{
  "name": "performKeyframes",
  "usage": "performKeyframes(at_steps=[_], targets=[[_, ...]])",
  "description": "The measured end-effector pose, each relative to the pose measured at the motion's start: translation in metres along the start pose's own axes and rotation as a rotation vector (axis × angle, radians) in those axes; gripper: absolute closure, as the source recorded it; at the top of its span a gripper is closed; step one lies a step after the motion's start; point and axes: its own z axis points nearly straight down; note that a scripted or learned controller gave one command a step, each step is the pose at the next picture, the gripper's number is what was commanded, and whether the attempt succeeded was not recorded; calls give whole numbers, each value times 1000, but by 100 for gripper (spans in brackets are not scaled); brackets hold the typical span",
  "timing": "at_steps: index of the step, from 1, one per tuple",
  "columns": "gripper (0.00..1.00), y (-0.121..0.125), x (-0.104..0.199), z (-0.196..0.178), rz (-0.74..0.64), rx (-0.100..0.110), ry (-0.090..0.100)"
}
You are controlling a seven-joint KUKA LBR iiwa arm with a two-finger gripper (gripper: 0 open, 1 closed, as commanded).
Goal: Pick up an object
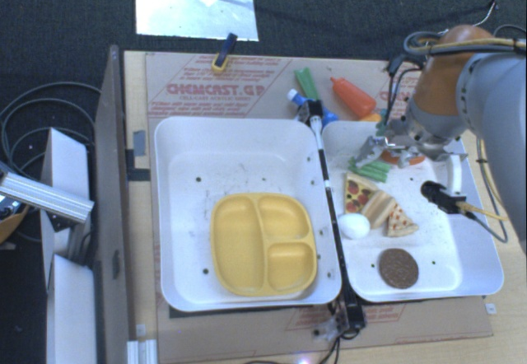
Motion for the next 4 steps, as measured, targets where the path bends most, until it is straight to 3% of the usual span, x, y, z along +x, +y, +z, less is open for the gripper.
performKeyframes(at_steps=[1, 3, 4], targets=[[0, -19, 37, 14, -3, -4, 0], [0, -115, 24, 14, 6, -1, -1], [0, -146, 29, 14, 4, -3, 0]])
